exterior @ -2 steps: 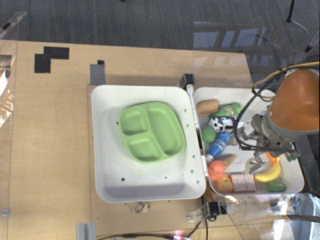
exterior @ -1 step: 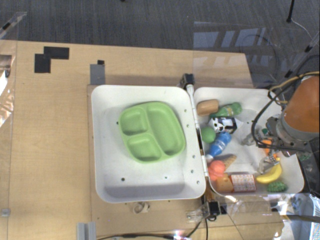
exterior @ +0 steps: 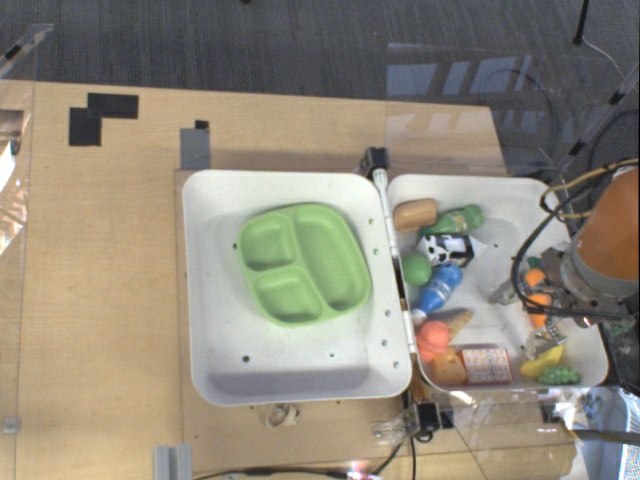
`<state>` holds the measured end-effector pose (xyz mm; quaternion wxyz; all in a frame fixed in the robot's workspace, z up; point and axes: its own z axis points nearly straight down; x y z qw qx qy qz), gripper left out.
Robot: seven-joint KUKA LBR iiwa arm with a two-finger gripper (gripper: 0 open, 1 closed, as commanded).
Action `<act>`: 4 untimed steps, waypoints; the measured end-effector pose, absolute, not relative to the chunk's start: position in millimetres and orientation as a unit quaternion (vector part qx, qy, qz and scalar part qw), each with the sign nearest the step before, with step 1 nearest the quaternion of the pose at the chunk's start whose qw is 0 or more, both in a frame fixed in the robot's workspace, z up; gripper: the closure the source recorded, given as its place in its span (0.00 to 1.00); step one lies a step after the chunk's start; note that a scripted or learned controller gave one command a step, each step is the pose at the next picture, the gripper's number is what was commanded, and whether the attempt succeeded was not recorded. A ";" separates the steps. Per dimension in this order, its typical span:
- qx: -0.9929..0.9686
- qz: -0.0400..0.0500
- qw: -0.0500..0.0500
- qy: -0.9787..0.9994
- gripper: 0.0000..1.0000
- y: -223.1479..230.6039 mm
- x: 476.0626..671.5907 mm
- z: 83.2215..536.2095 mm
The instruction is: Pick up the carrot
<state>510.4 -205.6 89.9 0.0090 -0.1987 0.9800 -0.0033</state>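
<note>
A green divided plate sits in the left bin; toy foods crowd the right bin, the gripper closed on the carrot.

Light was even and fairly bright across the frame, diffuse and seemingly from overhead, with no hard-edged shadows. The left bin showed a soft grey shading along its lower inner wall, in the lower centre of the frame, and the green divided plate cast only a faint shadow around its rim. Pale bluish reflections lay on a clear panel in the upper right, and a bright glare streak sat at the far left edge. Focus was moderate; the small items at the right looked soft, and fine detail was lost. Straight edges bowed little.
</note>
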 end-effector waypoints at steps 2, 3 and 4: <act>0.045 -0.003 0.010 0.999 0.00 -206.7 500.5 90.3; 0.262 0.000 0.009 0.965 0.00 -205.5 516.4 90.0; 0.292 0.001 0.010 0.956 0.00 -142.7 507.9 90.5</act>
